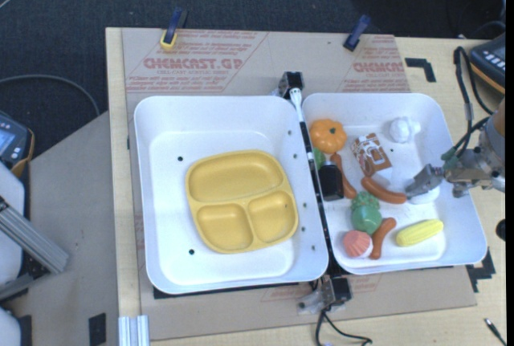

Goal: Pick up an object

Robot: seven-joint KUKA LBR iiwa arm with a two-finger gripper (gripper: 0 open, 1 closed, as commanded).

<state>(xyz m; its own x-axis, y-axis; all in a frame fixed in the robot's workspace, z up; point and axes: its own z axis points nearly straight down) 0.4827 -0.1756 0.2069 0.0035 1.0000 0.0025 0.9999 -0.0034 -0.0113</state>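
Sausage (384,192), our likeliest pick, lies untouched in the right bin (459,244), so lifting remains. We see our gripper (423,183) just right of the sausage, holding nothing; jaw spacing we cannot tell. Beyond the sausage's right end the floor is bare up to the rim.

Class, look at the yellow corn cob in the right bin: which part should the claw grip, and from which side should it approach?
Grip the corn cob across its middle, coming straight down from above. It lies flat and long, tilted slightly, with bare bin floor along both long sides, so the fingers would probably fit there. The orange carrot crowds its left end.
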